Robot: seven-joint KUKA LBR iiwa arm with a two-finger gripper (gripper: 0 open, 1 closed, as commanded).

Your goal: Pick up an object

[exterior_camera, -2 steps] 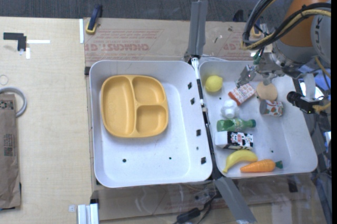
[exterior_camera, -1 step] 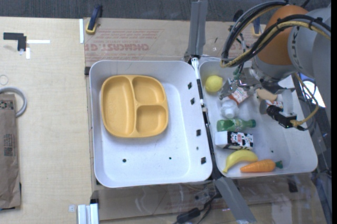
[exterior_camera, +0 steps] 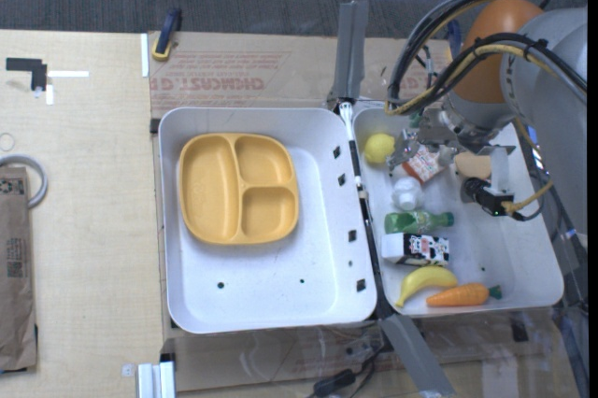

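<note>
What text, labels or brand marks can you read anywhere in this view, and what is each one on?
Cardboard sheet behind the left bin: red printing, upside down and mirrored, too blurred to read for certain.
Brown paper bag at the left edge: small dark print, too small to read.
Cow-patterned carton in the right bin: black and white pattern, no legible words.
Red and white packet by the hand: printing unreadable.

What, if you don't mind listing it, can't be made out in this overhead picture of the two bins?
- End effector, camera view: the wrist and cables above hide its tips, so its grip is unreadable.
- Red-and-white packet: partly under the end effector; contact unclear.
- Black-and-white carton: print too small to read.
- Paper bag: cut off by the left edge.
- Whitish item above the green bottle: too blurred to identify.
</note>
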